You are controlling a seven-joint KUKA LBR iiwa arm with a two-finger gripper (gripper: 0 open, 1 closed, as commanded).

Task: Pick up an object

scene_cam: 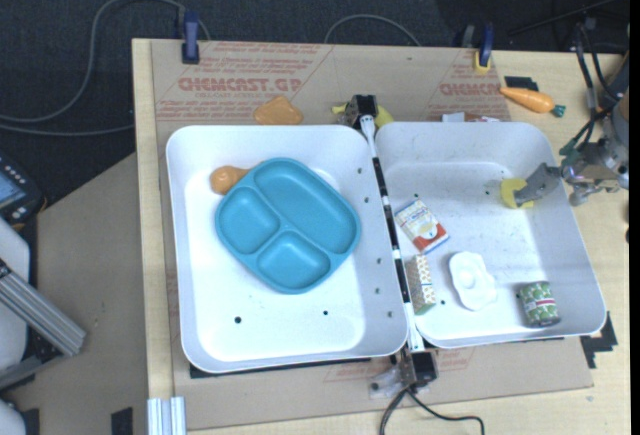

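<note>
In the right bin [560, 318] lie several objects: a small white and red carton [420, 226], a patterned flat packet [422, 283], a white lumpy object [471, 280], a green can [538, 304] and a small yellow object [512, 193]. My gripper [540, 185] reaches in low over the bin's right rim, its tip right beside the yellow object and apparently touching it. Whether anything is gripped cannot be made out. The left bin [200, 323] holds a blue divided plate [287, 223] with an orange object [226, 179] at its upper left edge.
On the bench behind the bins lie an orange carrot toy [528, 100], an orange lump [278, 111] and a yellow and black item [362, 109]. Blue clamps [190, 31] [484, 43] grip the back edge. Cables hang near the arm [605, 158] at the right.
</note>
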